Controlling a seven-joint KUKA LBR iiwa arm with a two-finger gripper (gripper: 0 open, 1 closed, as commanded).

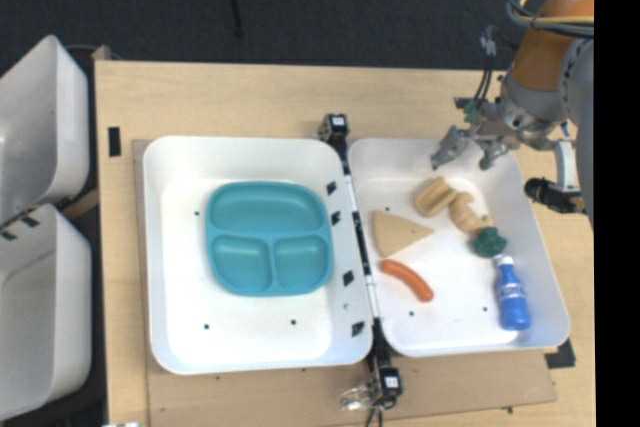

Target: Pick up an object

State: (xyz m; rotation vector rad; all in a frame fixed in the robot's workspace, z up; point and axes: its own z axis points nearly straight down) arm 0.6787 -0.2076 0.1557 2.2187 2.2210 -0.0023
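Blue bottle (512, 293) lies in right bin (400, 160); end effector (468, 149) seemingly spread wide, empty.

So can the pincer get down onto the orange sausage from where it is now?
Probably yes. The sausage lies alone on bare bin floor, apart from the wedge, with nothing over it; the pincer hangs above the same bin's far edge.

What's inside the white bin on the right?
The right bin holds a tan wedge, an orange sausage, two beige bread-like pieces, a small dark green thing and a blue bottle. Anything under them is hidden.
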